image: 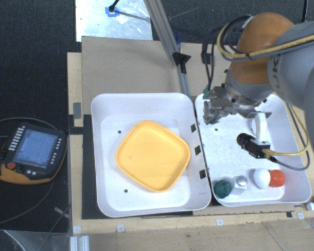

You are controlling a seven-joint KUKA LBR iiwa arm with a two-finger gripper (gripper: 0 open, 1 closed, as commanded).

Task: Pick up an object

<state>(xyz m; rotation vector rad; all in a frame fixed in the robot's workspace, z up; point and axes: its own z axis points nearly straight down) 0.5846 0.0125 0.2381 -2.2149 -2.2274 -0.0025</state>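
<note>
Camera view, cardboard-topped bench, white bins (dark carpet)

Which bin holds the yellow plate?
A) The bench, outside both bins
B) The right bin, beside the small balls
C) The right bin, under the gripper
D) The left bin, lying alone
D: the yellow plate lies flat in the left bin with nothing else visible in it, while the gripper is over the right bin.
</note>
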